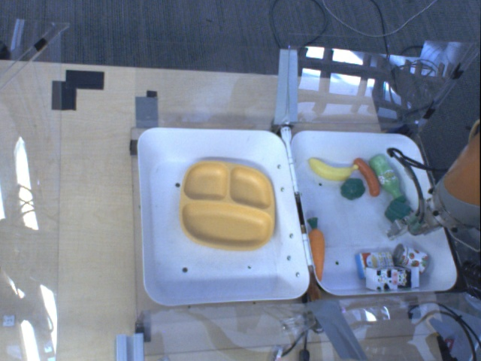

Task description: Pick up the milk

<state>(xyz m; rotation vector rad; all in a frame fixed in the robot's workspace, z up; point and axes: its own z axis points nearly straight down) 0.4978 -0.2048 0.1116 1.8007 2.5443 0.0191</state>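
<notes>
The milk is a small white carton with black cow spots. It lies on its side at the front right corner of the right bin. My gripper hangs low over the right side of that bin, a short way behind the milk and apart from it. The grey arm with its orange band comes in from the right edge. A dark green object sits just left of the gripper tips.
Touching the milk are a carton with red print and a small patterned can. The right bin also holds a banana, a red sausage, a green bottle, broccoli and a carrot. A yellow divided plate lies in the left bin.
</notes>
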